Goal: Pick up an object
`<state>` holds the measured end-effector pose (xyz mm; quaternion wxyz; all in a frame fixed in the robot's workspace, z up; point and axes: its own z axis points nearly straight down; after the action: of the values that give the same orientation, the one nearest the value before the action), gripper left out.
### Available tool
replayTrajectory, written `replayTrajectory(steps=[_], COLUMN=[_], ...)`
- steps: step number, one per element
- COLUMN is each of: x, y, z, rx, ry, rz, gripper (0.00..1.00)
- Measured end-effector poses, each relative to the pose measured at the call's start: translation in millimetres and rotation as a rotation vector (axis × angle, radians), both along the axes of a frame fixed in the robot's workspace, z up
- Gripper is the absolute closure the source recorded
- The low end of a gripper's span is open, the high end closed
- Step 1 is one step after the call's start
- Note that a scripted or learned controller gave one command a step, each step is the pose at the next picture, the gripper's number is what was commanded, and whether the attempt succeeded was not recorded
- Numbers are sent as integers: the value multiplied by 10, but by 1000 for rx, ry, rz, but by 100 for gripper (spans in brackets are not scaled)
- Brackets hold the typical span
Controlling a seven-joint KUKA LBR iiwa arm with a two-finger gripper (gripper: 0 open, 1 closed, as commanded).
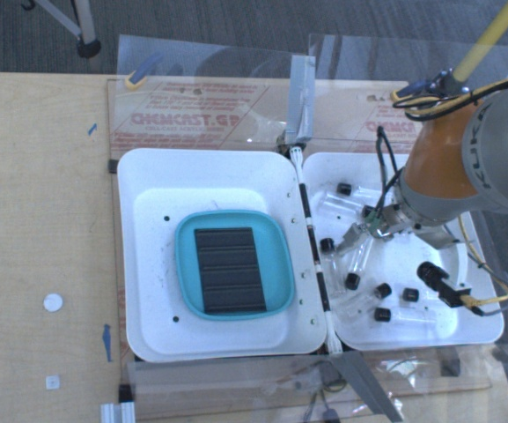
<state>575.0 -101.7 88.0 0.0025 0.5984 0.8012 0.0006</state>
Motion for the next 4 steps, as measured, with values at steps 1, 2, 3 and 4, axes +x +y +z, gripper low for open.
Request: replayTrajectory(steps=[1,2,3,4], x=[18,17,25,24], y=[-7,-7,-21,-21], z=[117,116,218,218], rx=[1,1,0,0], ry=[-7,-6,-11,-10], rz=[-3,-3,-5,-5], gripper=[100,0,100,0])
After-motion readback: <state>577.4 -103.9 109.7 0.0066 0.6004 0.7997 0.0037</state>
